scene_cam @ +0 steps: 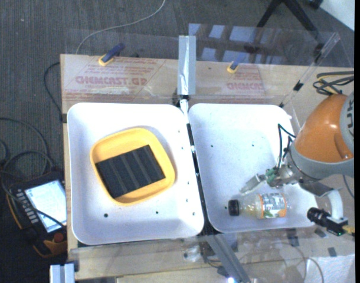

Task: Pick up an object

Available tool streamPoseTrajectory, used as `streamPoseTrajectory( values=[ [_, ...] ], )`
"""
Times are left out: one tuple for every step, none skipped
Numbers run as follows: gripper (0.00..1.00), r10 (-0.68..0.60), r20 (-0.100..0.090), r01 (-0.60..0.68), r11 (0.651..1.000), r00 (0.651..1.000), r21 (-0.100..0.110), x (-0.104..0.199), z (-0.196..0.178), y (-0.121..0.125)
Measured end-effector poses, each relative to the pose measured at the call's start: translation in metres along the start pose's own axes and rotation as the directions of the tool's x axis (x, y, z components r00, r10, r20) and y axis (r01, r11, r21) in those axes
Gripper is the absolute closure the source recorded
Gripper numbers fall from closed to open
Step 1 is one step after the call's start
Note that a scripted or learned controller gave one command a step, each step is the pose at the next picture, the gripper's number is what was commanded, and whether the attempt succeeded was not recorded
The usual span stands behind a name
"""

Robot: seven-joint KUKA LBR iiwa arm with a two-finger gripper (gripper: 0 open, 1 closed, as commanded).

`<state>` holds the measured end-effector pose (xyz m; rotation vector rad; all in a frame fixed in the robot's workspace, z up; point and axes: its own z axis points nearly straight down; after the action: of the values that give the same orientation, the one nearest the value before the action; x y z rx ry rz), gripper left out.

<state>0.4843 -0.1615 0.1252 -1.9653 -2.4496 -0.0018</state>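
A clear plastic bottle [264,206] with an orange label and a black cap lies on its side near the front edge of the right bin [227,134], cap pointing left. My gripper [264,180] hangs just above and behind the bottle, at the end of the grey arm with the orange band [324,135]. Nothing shows held in it. In the left bin [79,158] a yellow dish [133,167] sits with a black ridged pad [130,170] lying in it.
A black and white cylindrical piece [326,214] juts out past the right bin's front right corner. Thin cables run by the arm's wrist. A metal divider post [186,69] stands behind the seam between the bins.
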Motion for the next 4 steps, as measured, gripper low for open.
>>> streamPoseTrajectory(
  values=[
    [0.0,-0.021,0.011,0.021,1.0,1.0,-0.011,0.041,0.033,0.012],
    [0.0,0.341,0.005,-0.341,0.94,0.94,0.001,-0.017,-0.052,-0.002],
    [0.0,0.301,0.002,-0.301,0.954,0.954,-0.003,-0.044,0.03,0.002],
    [0.0,0.216,0.01,-0.216,0.976,0.976,-0.014,-0.03,0.033,0.034]
  ],
)
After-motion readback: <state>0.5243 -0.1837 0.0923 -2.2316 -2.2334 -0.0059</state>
